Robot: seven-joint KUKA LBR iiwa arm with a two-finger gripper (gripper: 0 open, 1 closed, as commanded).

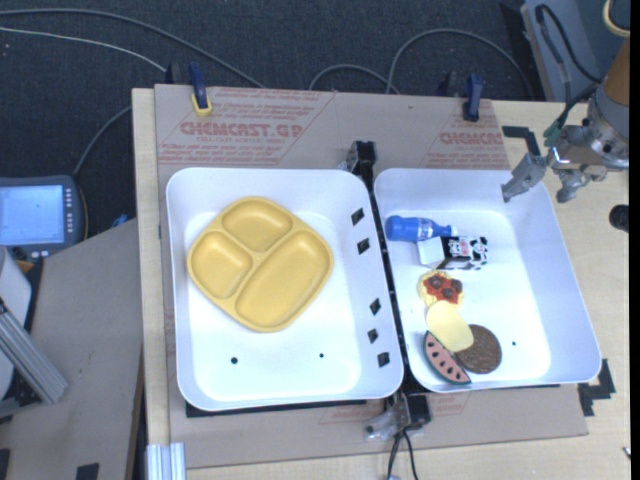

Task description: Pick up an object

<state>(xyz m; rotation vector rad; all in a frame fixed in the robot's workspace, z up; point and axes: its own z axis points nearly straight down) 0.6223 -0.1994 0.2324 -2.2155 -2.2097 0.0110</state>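
Pincer (pixel 540 181) spread wide, gripping nothing, poised over the upper right rim of the right bin (pixel 560 278). Inside that bin: blue bottle (pixel 412 230) beside a small black-and-white toy (pixel 466 252), then toy food (pizza (pixel 441 288), watermelon slice (pixel 444 359), brown disc (pixel 483 348)). Yellow divided plate (pixel 261 263) in the left bin (pixel 200 368).

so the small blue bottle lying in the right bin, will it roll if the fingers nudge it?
Probably. The small blue plastic bottle lies on its side on the smooth white right bin floor, so a sideways nudge likely rolls it. It looks light, apt to skid. The small black-and-white toy by its cap end may stop it.
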